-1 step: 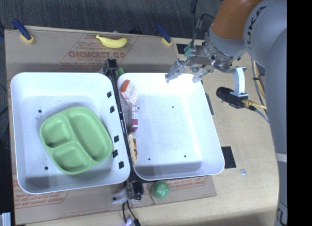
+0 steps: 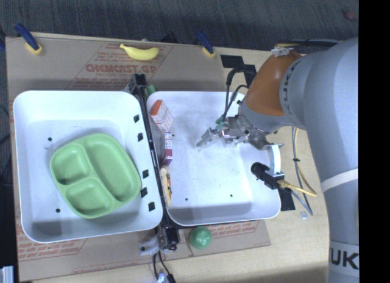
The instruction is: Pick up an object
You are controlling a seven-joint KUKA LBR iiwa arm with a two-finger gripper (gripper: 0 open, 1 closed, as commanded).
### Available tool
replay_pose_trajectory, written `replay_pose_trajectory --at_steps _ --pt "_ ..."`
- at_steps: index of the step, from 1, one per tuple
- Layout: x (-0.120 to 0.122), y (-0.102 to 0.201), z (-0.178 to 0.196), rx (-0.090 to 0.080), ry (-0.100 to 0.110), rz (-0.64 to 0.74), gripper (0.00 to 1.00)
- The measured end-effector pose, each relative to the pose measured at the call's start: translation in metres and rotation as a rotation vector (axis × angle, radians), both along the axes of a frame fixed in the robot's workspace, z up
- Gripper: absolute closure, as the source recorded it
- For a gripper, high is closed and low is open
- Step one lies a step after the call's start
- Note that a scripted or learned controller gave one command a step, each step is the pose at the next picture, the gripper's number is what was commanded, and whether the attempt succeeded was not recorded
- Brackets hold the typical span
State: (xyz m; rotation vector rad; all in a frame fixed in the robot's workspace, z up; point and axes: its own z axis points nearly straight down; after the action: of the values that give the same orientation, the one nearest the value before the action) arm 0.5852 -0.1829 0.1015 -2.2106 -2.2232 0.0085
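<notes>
Arm (image 2: 317,111): grey, with an orange band above the wrist, entering from the right and bent over the right bin's upper right part.

Bench (image 2: 91,68): brown cardboard sheet bearing red print, on a pale wood top, held by blue clamps (image 2: 27,38) at the far edge.

Left bin (image 2: 30,154): shallow, white, rounded corners; touches the right bin along a dark central seam.

Right bin (image 2: 207,208): shallow, white, floor mostly bare and lightly speckled.

Green tray (image 2: 94,174): pale green divided plate with three compartments, lying flat in the left bin, turned at an angle to the bin's walls.

Gripper (image 2: 202,141): metallic, pointing left over the right bin's middle, just above or on the floor; nothing lies between its fingers. Whether the fingers stand wide or narrow cannot be told at this slant.

Carton (image 2: 161,116): small orange and white box, against the right bin's left wall near the far corner, well apart from the gripper.

Packet (image 2: 166,147): small, dark red and white, just below the carton along the same wall.

Small orange item (image 2: 166,184): further down that wall; kind cannot be told.

Banana (image 2: 139,50): yellow, on the cardboard beyond the bins.

Green ball (image 2: 200,237): on the cardboard just outside the right bin's near wall.
</notes>
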Motion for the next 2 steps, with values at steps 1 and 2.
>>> replay_pose_trajectory --at_steps 1,2 --pt "0.045 0.001 0.034 0.000 -0.008 -0.001 0.00" --pt "-0.036 0.057 0.042 0.000 -0.003 0.001 0.00"
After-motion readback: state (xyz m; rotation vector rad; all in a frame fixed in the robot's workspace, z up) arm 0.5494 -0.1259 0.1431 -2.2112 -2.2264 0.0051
